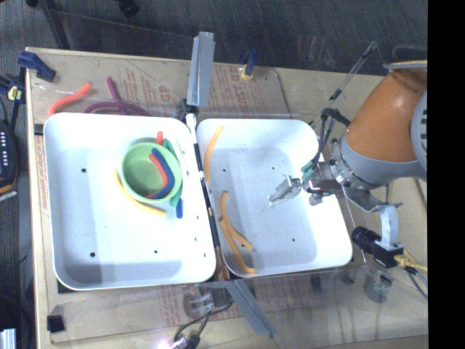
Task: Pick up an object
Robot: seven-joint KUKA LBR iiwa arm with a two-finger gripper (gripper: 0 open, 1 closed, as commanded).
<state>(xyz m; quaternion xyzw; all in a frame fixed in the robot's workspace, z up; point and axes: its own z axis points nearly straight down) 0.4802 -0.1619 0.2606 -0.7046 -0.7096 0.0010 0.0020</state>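
The nearest object, an orange strip (234,231), lies low in the right bin (320,249), beyond and below our gripper (285,190), which hangs slightly parted and holds nothing. We should straddle its middle squarely, avoiding the bin wall.

The arm (389,126) enters from the right edge of the frame, with its orange band at upper right and the grey wrist section directly below it. The wrist is angled toward the left, placing the gripper (285,192) right of centre in the frame. The jaws point left and slightly downward, with nothing visible between them; their separation cannot be determined at this resolution.
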